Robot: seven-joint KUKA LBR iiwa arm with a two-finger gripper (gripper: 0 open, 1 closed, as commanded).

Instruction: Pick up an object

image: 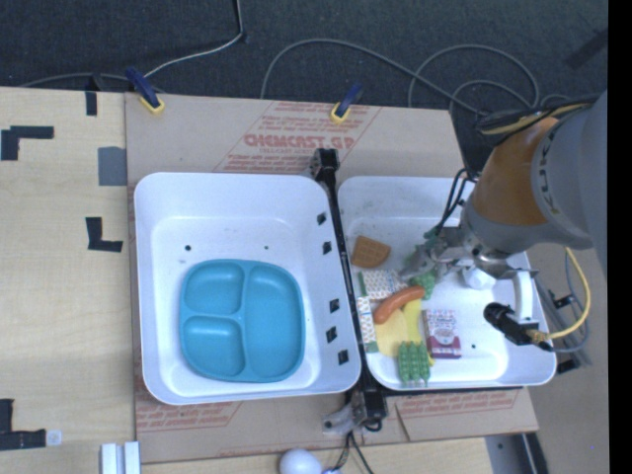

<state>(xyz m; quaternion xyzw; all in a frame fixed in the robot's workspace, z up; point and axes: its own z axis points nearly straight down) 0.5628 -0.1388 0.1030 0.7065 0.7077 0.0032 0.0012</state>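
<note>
- While the wooden bench (59, 265) carries two shallow white bins side by side, the left bin (158, 205) holds a light-blue sectioned plastic plate (242, 320) lying flat.
- Reaching in from the right, the grey arm with its orange band (518, 181) hangs over the right bin (395, 197).
- Its gripper (427, 265) sits low among the items — whether it is spread or pinching anything cannot be told.
- Just beside it lies an orange carrot-shaped toy (398, 302), touching a yellow block (395, 332).
- A red-and-white packet (442, 332) lies right of the block, a green studded piece (414, 361) below it.
- A brown cookie-like disc (370, 253) rests apart, near the divider.
</note>
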